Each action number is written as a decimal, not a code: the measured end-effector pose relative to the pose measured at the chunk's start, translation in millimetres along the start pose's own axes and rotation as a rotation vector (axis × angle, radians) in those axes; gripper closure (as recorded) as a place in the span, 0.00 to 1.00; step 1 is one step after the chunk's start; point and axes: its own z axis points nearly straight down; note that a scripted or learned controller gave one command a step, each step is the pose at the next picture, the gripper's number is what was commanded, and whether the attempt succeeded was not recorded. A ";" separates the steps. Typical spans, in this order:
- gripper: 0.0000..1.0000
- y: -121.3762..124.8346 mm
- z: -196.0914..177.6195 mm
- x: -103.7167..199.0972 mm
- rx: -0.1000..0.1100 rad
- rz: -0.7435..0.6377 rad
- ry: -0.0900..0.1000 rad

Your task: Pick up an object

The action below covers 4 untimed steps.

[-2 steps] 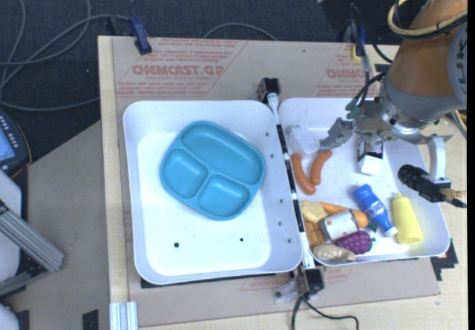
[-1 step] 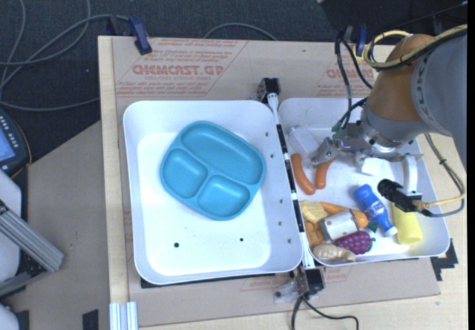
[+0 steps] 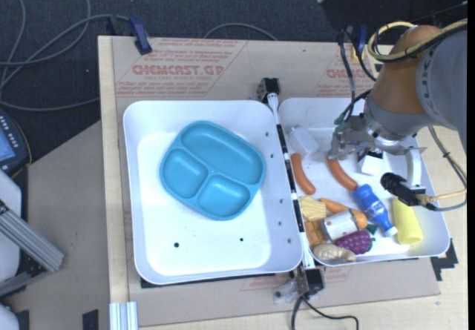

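Orange-red and glossy, a toy sausage (image 3: 343, 173) lay in the right bin (image 3: 315, 108), slanting down toward the bin's near right, and it was the item nearest the gripper (image 3: 346, 144). The gripper hung just above the sausage's upper end, low over the bin floor; whether anything sat in it could not be told, and nothing was seen between its tips. A second sausage (image 3: 302, 173) lay to the left, close along the wall shared with the left bin (image 3: 141, 195). A blue bottle (image 3: 373, 208) with a white cap lay just right of the first sausage's lower end, and a yellow bottle (image 3: 407, 222) lay beside that, near the bin's right wall. Along the near edge the toys were heaped together: a yellowish wedge (image 3: 312, 208), a carrot (image 3: 343, 208), a white can (image 3: 341, 225) with a red end, purple grapes (image 3: 360, 242) and a tan, bread-like piece (image 3: 332, 252), several touching one another. A small white block (image 3: 369, 165) sat beside the gripper body.

The grey arm (image 3: 445, 76), with its orange band (image 3: 401, 73), reached in from the right above the bin's far half. In the left bin a blue divided plate (image 3: 212, 169) lay tilted across the middle. Both bins rested on a cardboard-coloured board (image 3: 185, 61) printed with red lettering.
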 end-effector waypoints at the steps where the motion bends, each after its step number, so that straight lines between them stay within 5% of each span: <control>1: 1.00 -43.3 -81.1 62.7 -0.002 -0.006 0.003; 2: 1.00 -16.9 -16.1 -12.5 0.004 0.006 -0.003; 3: 0.00 -15.9 -19.7 -8.0 0.001 0.000 0.000; 4: 0.00 -26.3 26.6 7.4 0.008 0.000 0.003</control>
